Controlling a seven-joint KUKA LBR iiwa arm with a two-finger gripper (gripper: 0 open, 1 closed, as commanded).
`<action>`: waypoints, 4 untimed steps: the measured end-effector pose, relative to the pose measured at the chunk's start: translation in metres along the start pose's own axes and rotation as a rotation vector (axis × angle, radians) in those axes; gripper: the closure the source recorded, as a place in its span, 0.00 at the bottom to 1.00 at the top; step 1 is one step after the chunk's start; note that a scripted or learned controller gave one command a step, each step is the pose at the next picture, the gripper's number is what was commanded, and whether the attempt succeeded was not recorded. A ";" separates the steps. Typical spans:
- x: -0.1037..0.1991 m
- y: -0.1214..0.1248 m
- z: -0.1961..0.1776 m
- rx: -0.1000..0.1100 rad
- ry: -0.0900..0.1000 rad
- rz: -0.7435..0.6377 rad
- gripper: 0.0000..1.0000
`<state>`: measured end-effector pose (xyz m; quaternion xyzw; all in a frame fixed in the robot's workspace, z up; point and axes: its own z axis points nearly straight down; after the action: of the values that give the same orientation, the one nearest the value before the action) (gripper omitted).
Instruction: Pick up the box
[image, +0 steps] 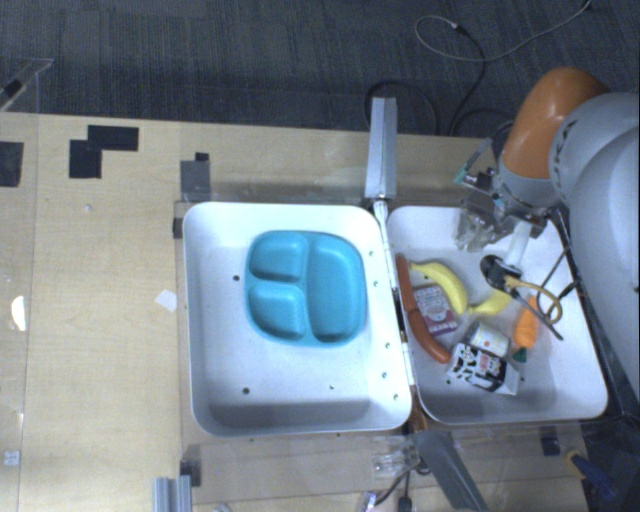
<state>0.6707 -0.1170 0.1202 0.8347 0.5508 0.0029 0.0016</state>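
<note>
On the pale wooden worktop (90, 330) two shallow white bins stand side by side, divided by a grey metal rail (381, 150). Beyond the worktop, dark carpet floor (220, 50) carries a thin looping cable (470, 40), and black tape marks (100, 148) lie on the wood at far left. Inside the left bin (215, 395) rests a blue divided tray (305, 285). Inside the right bin (570, 395) the box (482, 365), white with dark print, lies near the front, beside a banana (450, 285), a brown sausage (420, 315), a purple packet (436, 305) and a small orange piece (525, 328). At this bin's far side hangs the pincer (485, 228), well apart from the box; I cannot tell whether it stands apart or together.
</note>
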 end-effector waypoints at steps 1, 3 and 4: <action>-0.024 0.010 0.009 0.000 -0.001 0.089 1.00; -0.074 0.022 -0.095 -0.001 -0.001 0.450 1.00; -0.071 0.023 -0.170 -0.001 -0.001 0.418 1.00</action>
<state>0.6631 -0.1919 0.2901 0.9308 0.3654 0.0029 0.0018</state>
